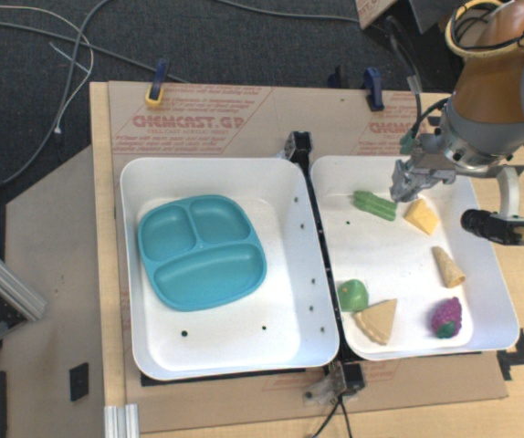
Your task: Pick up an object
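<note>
The two-finger gripper (407, 188) hovers in the right white bin (499, 308), just above a long green toy vegetable (374, 205) and yellow cheese wedge (421, 216); its grip state is unclear

light: bright, even | shadows: soft | focus: slightly soft

Two white bins, left bin (143, 336) and right bin (490, 322), sit side by side on one bench. Left holds 1 teal divided plate (202, 251). Right holds 6 toy food items: 1 green pod (374, 204), 1 cheese wedge (421, 217), 1 cone (448, 267), 1 grape bunch (445, 317), 1 green fruit (352, 294), 1 tan wedge (377, 320). Also 2 blue clamps (159, 80) at rear edge.
</note>
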`<state>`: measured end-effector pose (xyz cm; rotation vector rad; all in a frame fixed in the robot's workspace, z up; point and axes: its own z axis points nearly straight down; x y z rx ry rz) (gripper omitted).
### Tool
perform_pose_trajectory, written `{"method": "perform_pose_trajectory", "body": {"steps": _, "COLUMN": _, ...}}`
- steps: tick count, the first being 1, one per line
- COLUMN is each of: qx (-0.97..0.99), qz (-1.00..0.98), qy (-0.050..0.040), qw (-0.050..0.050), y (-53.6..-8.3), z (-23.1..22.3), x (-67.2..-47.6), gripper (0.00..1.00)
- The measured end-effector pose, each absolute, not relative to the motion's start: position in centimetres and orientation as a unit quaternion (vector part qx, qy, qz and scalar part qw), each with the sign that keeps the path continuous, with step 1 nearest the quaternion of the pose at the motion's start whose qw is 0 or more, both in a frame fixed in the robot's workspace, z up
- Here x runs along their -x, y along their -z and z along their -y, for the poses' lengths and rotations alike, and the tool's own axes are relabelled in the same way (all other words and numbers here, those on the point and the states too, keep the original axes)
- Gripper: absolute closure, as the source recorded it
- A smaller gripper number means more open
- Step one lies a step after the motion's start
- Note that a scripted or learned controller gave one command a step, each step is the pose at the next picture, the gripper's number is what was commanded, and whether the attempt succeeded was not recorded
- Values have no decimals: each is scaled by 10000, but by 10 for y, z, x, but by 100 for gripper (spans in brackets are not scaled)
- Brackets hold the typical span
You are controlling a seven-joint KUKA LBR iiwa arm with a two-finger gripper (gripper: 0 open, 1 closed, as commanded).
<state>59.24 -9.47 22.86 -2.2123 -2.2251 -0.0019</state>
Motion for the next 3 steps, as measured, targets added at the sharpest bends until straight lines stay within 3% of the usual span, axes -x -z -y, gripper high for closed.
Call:
{"method": "perform_pose_trajectory", "body": {"steps": 2, "qx": 7048, "qz": 7094, "qy": -2, "qw": 25, "y": -209, "z": -17, "x": -601, "gripper": 100}}
{"method": "perform_pose_trajectory", "body": {"steps": 3, "qx": 7046, "qz": 7096, "qy": 13, "qw": 9, "y": -224, "z": -73, "x": -601, "gripper": 100}}
